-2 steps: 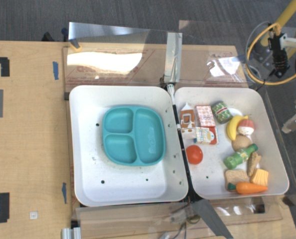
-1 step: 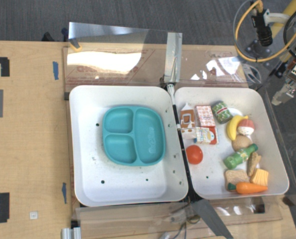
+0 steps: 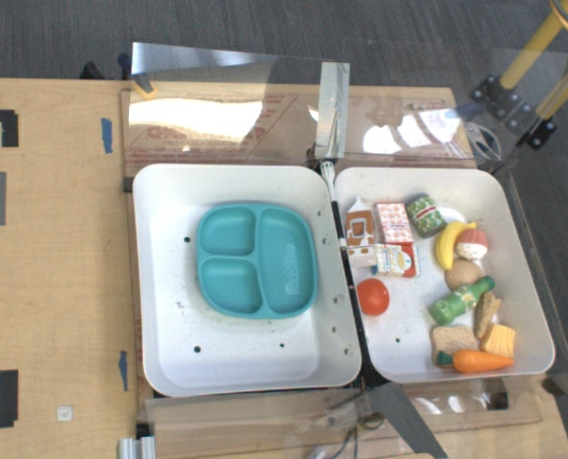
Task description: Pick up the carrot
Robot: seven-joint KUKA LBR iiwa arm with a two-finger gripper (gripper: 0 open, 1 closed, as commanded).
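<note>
brown bench, two white bins; small orange plastic carrot (image 3: 481,360) lying lengthwise along right bin's (image 3: 399,363) near wall; pincer state: cannot tell.

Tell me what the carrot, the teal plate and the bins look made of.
Carrot: probably moulded plastic, uniform orange with a green stub.
Teal plate: likely matte plastic or silicone, with soft rounded dividers.
Bins: apparently thin white plastic, smooth with rounded corners.

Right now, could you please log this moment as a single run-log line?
carrot: lying at near edge of right bin, beside cheese wedge | teal plate: in left bin | grasp: not yet done
</note>
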